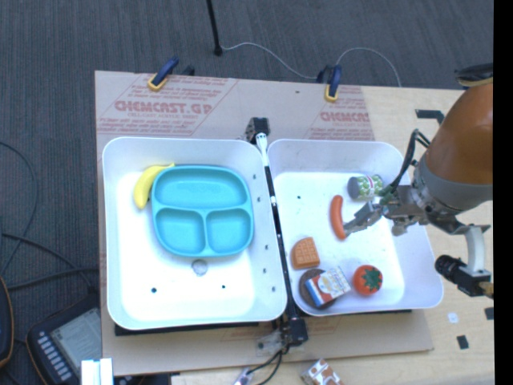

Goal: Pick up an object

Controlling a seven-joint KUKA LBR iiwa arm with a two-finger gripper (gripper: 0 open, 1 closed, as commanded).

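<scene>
Two white bins on bench; gripper poised low in right bin beside sausage, likely lining up a grasp. Finger spread: cannot tell.

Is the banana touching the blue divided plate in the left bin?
Touching. In the camera view, the banana lies curved against the upper left rim of the blue divided plate, with no white bin floor showing between them.
</scene>
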